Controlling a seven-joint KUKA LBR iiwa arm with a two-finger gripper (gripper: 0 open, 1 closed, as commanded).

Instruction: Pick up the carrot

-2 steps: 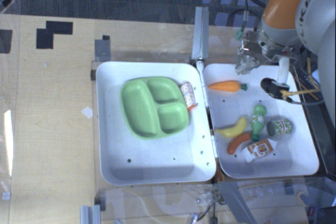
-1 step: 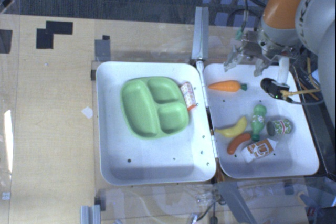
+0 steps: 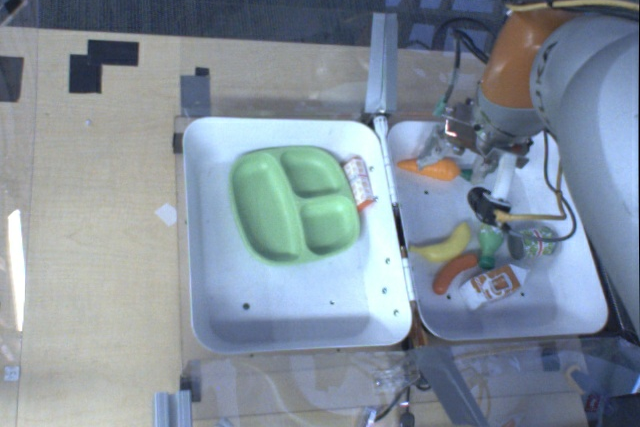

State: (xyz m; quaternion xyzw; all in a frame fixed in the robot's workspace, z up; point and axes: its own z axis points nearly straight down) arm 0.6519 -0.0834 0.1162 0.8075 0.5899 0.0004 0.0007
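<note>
Carrot (image 3: pixel 430 170) lies at 11 o'clock in the right bin (image 3: pixel 580 315), on the floor, unlifted. Gripper (image 3: pixel 462 147) hangs just above, at the carrot's 2 o'clock end; fingers' state cannot be told. Judged: approach made, grasp and lift remain.

You are looking at an evenly lit scene under soft overhead light, the two white bins (image 3: pixel 300 315) bright but not blown out. A glare streak marks the counter (image 3: pixel 90 265) at left. Shadows stay faint; fine detail is slightly soft throughout.
</note>
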